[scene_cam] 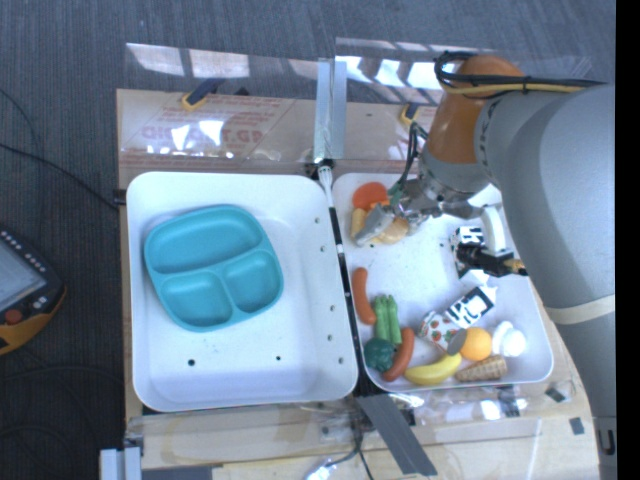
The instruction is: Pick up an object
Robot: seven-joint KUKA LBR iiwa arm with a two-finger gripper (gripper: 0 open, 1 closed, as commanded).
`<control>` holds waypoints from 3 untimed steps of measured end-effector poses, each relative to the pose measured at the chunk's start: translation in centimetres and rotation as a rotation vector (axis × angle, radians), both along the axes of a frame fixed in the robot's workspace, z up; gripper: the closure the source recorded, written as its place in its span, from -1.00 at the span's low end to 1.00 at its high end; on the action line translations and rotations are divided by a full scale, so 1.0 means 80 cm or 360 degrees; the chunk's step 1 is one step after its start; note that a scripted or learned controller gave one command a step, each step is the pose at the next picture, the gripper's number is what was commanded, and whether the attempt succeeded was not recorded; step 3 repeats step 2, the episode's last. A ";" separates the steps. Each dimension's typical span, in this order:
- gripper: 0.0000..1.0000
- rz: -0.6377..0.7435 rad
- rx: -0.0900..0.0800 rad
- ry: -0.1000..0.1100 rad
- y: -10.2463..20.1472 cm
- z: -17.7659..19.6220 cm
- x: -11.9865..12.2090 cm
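The right bin (432,253) holds several toy foods. My gripper (398,208) is down at the bin's far left corner, right at a small heap there: a red-orange round piece (370,193), a yellow piece (358,218) and a tan-grey piece (385,230). The grey arm with its orange band (462,118) covers the bin's far right side. Whether any piece is held is hidden by the wrist.
Along the right bin's near side lie a sausage (362,295), green vegetables (386,320), a red chili (403,353), a banana (432,371), an orange (477,344), an egg (511,341), a cone (484,369) and a small carton (457,318). A blue divided plate (211,265) sits in the left bin (240,368).
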State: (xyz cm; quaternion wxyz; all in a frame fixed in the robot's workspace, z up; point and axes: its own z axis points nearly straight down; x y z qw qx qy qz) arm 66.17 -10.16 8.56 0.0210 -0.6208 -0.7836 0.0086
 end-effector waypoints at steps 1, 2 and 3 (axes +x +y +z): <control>1.00 0.0005 -0.0014 0.0012 -0.002 0.009 -0.002; 1.00 -0.0217 -0.0032 -0.0065 0.059 0.167 0.009; 1.00 -0.0217 -0.0032 -0.0065 0.059 0.167 0.009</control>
